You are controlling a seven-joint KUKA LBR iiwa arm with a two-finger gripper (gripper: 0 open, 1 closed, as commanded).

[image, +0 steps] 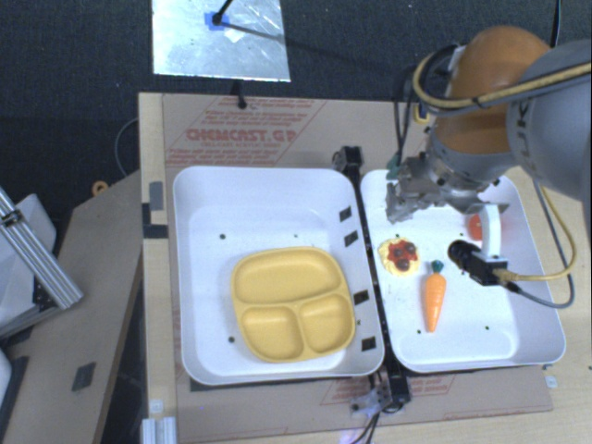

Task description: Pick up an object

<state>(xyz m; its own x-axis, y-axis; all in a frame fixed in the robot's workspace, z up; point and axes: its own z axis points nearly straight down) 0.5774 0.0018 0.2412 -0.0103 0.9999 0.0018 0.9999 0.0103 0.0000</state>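
**Gripper hangs over the right bin; risks lie in the crowding**

The gripper (404, 202) hangs over the right bin (490, 350), near its far left corner and close to the wall shared with the left bin (213, 220). Whether it is open or closed I cannot tell, and nothing is visibly held.

The likeliest target, a toy carrot (433, 301), lies flat near the middle of the right bin. Just beside its green top, toward the left wall, sits a small round toy (399, 254) with red toppings.

What could go wrong:
- A descent aimed between the two could nudge both and catch neither.
- The carrot is tapered and rounded, so a grip near its thin end would probably slip or roll it away.
- A red object (474, 226) toward the right edge is partly hidden by the arm and looks hard to reach cleanly.

The carrot's long axis runs from the bin's far edge toward its near edge, slightly slanted. The leafy end faces the far edge; the tip points at the near edge, leaning a little left.
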